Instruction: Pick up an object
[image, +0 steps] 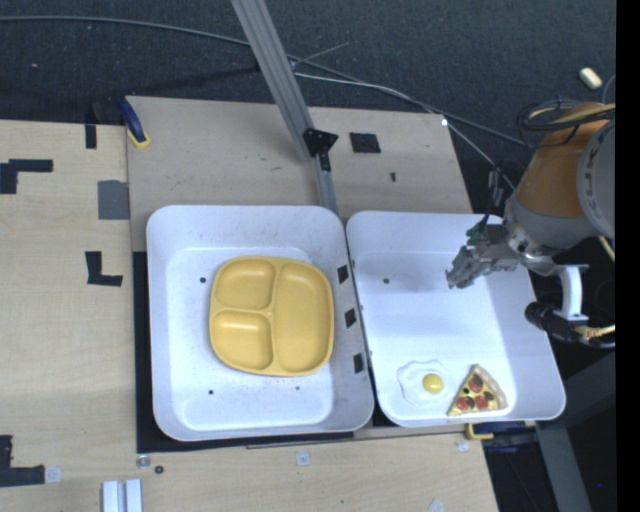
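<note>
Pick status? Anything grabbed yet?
Done: nothing lifted. The fried egg and pizza slice lie in the right bin, the yellow divided plate in the left bin. In hand: gripper hovers over the right bin's upper area, nothing visible between its fingers. Left: descend, grasp, lift.

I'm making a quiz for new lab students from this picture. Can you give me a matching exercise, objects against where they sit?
Things:
1. yellow divided plate
2. fried egg toy
3. pizza slice toy
4. gripper

Places:
A. near right corner of the right bin
B. over the far part of the right bin
C. middle of the left bin
D. near edge of the right bin, just left of the pizza slice toy

Pairs: 1-C, 2-D, 3-A, 4-B
</note>
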